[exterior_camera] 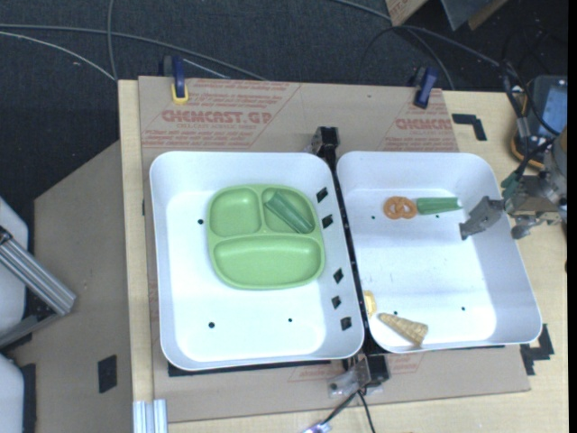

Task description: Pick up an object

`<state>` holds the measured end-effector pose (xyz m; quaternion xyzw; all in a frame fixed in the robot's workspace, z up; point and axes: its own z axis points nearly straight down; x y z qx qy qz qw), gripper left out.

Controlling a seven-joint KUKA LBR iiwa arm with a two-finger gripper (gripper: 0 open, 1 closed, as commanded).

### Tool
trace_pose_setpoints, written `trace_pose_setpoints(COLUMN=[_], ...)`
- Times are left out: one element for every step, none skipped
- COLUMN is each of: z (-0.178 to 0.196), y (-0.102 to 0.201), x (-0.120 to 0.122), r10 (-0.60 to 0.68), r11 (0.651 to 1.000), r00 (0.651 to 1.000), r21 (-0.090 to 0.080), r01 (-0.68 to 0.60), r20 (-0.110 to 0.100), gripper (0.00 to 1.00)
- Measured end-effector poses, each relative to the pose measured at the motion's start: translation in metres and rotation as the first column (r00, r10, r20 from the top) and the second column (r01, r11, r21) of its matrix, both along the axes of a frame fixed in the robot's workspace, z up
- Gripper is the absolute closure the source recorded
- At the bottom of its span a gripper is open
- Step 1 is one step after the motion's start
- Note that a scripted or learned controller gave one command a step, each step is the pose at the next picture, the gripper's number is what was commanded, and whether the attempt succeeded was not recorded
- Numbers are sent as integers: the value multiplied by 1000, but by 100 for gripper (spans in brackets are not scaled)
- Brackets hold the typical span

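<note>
My gripper (494, 219) hangs over the right bin's (451, 327) right rim; I cannot tell how my jaws stand. A pretzel (399, 208) and green piece (438, 205) lie just left of me, and a cone (403, 327) sits near the front edge.

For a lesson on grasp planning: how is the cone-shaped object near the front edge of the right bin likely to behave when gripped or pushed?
The cone lies on its side, so a push would probably roll it in an arc. Its taper may let it slip from the fingers.
</note>
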<state>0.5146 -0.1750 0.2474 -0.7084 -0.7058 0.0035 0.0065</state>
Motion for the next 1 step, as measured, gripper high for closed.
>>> trace_pose_setpoints(z=[7], y=[1], x=[3], r10=[4], r11=[1000], r00=[1000], r21=[-3], r01=[-4], r20=[13], gripper=[0])
